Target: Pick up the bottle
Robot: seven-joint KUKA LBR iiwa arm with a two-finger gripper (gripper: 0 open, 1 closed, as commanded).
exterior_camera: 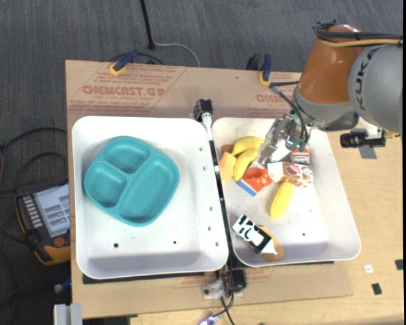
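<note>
In the right bin (325,246), a small black-and-white bottle-like thing with an orange end (256,236) lies on its side near the front left corner. A yellow oblong thing (281,199) lies in the middle of the bin. My gripper (274,147) hangs low over the bin's back half, among a cluster of items. It is beside the yellow banana pieces (242,156) and just above a red-orange piece (256,180). A white packet with a red print (297,170) lies right of it. I see nothing held in the gripper. The bottle-like thing lies well in front of it.
The left bin (98,249) holds a teal divided plate (130,179). A black clamp (204,108) sits at the back where the bins meet. The grey arm with its orange band (328,66) comes in from the upper right. Bare bin floor shows at the front right.
</note>
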